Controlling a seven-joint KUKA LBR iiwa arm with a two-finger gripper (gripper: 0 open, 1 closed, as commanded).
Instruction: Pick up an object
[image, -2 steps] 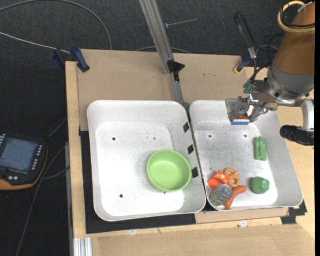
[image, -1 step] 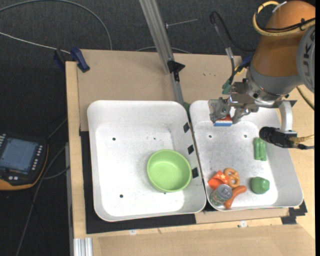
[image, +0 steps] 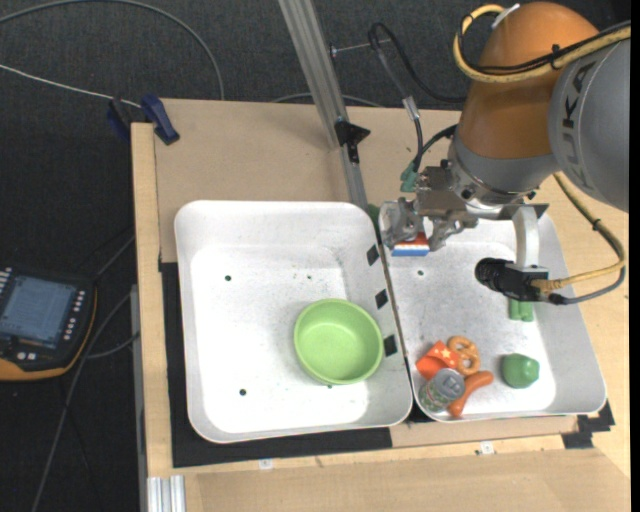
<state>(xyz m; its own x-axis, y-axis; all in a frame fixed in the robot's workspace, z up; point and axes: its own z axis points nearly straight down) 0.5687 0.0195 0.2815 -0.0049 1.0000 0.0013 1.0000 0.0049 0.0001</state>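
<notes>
Red-white-blue object (image: 409, 246) half-hidden under the jaws (image: 412, 232) in the right bin (image: 570, 350), grip state unclear.

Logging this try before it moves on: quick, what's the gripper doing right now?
Gripper: shut on a small red, white and blue block, held above the right bin.

Partial "KUKA" lettering, on grey arm (image: 600, 110)
</notes>
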